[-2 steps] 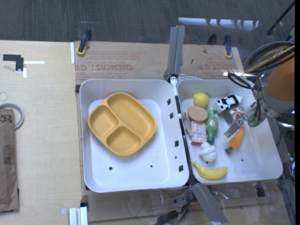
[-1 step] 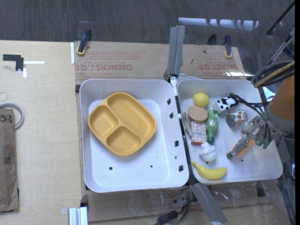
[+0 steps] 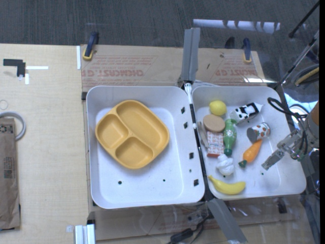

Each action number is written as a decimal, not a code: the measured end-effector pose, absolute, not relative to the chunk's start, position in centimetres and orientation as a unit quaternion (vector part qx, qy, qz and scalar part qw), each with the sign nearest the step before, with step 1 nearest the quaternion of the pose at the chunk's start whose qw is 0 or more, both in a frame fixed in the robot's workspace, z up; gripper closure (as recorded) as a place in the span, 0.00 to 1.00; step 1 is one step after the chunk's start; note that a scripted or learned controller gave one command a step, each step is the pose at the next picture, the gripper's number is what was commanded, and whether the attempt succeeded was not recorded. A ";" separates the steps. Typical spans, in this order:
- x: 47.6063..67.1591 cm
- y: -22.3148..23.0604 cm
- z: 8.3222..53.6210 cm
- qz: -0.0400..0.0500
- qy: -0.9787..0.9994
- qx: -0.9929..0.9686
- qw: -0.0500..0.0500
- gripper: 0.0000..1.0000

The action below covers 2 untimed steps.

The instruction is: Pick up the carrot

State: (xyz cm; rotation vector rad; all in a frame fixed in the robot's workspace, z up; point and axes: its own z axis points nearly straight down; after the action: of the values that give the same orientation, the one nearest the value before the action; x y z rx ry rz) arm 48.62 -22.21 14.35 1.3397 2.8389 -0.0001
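- Bench top (image 3: pixel 40 187) of pale wood; dark carpet beyond its far edge.
- Cardboard sheet (image 3: pixel 152 67) lies under the far side of both bins, held by blue clamps at its corners.
- Right bin (image 3: pixel 299 187) taken as landmark. Left bin (image 3: pixel 101 187) sits just beside it, holding a yellow divided plate (image 3: pixel 133 133).
- Carrot (image 3: pixel 251 153) lies tilted near the right bin's middle, green end toward the near wall, between a green bottle (image 3: pixel 229 139) and the gripper.
- Lemon (image 3: pixel 218 108) toward the bin's far wall; banana (image 3: pixel 227 186) by its near wall.
- Gripper (image 3: pixel 277 156) low over the bin's right side, near the carrot but apart from it; whether its tips are spread or together, cannot tell.
- Brown paper bag (image 3: pixel 7 172) far across the bench from the right bin.
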 end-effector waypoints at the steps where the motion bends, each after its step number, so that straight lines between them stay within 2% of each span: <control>1: 55.8 -22.2 15.7 0.000 0.932 0.361 0.002 0.00; 2: 51.9 -21.3 12.1 0.000 0.958 0.285 0.001 0.00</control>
State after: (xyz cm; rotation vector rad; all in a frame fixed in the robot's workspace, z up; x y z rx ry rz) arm 51.95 -21.35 12.12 0.8953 3.0100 0.0002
